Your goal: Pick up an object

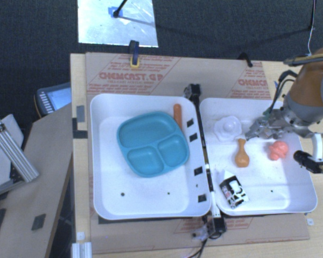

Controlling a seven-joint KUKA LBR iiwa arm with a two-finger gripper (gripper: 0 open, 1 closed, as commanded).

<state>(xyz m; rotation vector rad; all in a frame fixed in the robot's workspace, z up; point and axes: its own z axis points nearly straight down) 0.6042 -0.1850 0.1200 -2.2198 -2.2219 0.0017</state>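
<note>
Hand [257,131] over right bin [307,198], grip state unclear, pink object [278,150] just beside it

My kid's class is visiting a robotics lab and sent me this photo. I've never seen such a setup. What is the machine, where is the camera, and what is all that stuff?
One camera, fixed above the bench, looks down at a slant on two shallow white bins. The left bin holds a blue divided plate with an orange stick at its upper right edge. The right bin holds a clear cup, a tan bulb-shaped toy, a pink lump and a black-and-white block. The grey and orange machine reaching in from the right is a robot arm. Its grasping part, the end effector, sits above the right bin beside the cup. I see nothing held in it.
</note>
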